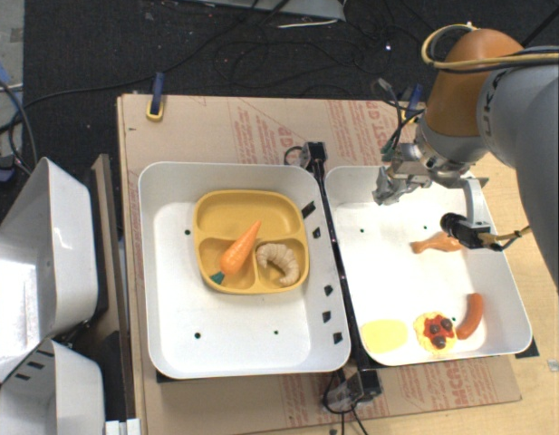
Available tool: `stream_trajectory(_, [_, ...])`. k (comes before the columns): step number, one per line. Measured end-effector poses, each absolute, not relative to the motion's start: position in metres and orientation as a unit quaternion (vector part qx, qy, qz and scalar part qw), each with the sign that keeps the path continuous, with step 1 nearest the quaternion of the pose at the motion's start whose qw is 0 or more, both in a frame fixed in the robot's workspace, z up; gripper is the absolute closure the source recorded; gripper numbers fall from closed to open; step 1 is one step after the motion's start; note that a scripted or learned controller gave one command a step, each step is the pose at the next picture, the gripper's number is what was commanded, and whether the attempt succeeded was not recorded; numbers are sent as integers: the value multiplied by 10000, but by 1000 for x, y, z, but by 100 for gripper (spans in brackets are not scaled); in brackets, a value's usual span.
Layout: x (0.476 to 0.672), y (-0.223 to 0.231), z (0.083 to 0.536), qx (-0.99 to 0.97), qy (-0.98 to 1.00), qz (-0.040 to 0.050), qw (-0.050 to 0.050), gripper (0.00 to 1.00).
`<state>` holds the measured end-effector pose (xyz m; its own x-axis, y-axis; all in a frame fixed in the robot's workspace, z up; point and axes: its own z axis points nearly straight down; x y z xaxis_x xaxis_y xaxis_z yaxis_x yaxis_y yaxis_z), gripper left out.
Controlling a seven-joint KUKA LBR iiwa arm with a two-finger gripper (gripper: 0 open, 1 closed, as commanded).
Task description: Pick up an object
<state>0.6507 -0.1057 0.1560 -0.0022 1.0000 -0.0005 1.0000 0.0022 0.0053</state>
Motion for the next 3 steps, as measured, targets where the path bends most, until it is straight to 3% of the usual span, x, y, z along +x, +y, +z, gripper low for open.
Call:
stream_trajectory(2, [654, -116, 253, 7062, 7080, 19, 30, 100])
stream_trajectory(3, [640, -63, 260, 7048, 7094, 4, -3, 100])
